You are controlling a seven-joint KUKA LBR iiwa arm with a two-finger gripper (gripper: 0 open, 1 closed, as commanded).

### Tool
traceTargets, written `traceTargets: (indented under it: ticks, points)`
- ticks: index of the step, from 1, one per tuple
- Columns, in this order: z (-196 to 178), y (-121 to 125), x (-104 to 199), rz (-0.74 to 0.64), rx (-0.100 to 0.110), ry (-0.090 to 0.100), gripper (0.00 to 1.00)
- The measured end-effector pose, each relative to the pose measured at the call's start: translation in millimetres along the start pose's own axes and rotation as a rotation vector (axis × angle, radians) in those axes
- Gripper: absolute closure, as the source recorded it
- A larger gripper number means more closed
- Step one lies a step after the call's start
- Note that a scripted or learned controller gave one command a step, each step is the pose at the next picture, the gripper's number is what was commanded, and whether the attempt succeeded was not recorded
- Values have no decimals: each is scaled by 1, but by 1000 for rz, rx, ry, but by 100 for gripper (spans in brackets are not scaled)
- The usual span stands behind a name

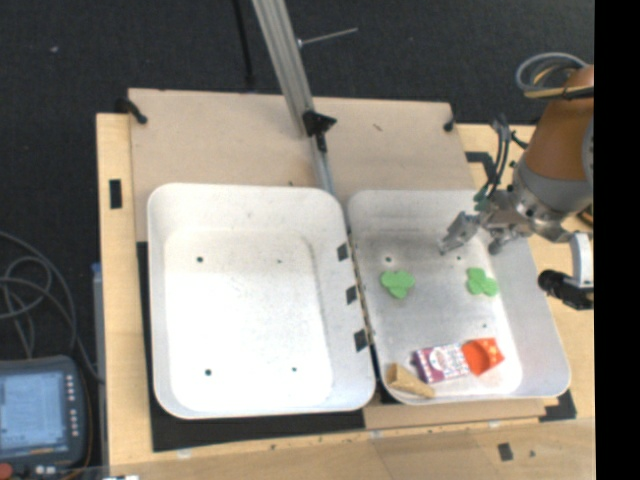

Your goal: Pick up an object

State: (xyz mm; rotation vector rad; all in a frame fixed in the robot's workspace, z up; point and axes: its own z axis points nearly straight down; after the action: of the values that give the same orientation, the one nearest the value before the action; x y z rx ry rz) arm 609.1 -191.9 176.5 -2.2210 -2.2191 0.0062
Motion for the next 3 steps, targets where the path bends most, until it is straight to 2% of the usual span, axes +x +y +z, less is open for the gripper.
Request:
traceTargets:
  ticks: [1, 2, 3]
  points:
    - [62, -6, -2, 1, 1, 0, 0]
    - [76, -6, -4, 5, -4, -2, 0]
    - [63, -5, -5, 9, -9, -2, 100]
